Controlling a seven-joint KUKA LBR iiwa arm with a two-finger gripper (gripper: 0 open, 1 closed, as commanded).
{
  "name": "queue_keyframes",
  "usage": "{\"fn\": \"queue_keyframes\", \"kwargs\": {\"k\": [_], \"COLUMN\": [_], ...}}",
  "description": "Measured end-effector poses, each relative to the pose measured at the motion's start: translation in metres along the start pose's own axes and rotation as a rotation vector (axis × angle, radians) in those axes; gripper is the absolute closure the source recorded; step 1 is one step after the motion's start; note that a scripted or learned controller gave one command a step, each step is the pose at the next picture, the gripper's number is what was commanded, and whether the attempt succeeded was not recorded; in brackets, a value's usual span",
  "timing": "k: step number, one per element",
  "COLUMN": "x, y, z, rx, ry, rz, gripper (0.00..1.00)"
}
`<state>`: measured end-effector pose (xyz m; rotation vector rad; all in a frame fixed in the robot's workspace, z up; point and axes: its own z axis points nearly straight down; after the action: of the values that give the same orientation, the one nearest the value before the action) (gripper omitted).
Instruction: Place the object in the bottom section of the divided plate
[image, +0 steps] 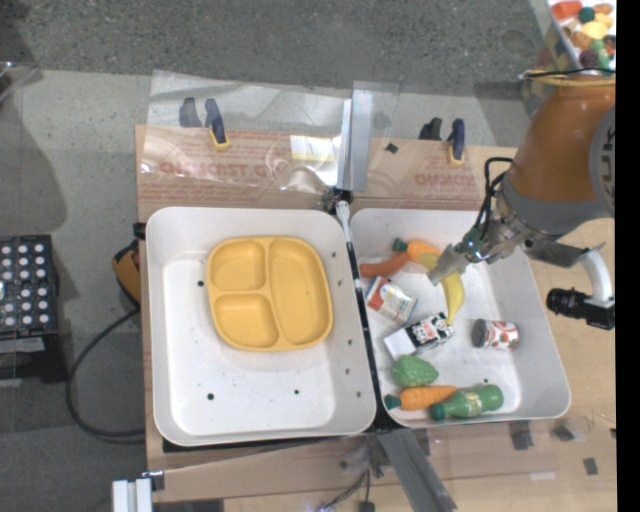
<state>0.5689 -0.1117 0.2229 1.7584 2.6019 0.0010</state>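
While jaws (447, 266) hover — state unclear | divided plate (270, 293): 1 | carrots (428, 397): 2 | banana (455, 296): 1

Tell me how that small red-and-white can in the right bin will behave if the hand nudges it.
The can lies on its side, so it will probably roll rather than slide. It looks small, likely light. Open bin floor around it gives little to stop it.
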Motion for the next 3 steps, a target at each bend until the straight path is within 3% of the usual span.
{"fn": "queue_keyframes", "kwargs": {"k": [1, 2, 3], "x": [0.043, 0.121, 0.173], "y": [0.091, 0.113, 0.078], "z": [-0.006, 0.031, 0.001], "rx": [0.001, 0.002, 0.002], "ry": [-0.001, 0.0, 0.0], "rz": [-0.037, -0.112, -0.235], "gripper": [1.0, 1.0, 1.0]}}
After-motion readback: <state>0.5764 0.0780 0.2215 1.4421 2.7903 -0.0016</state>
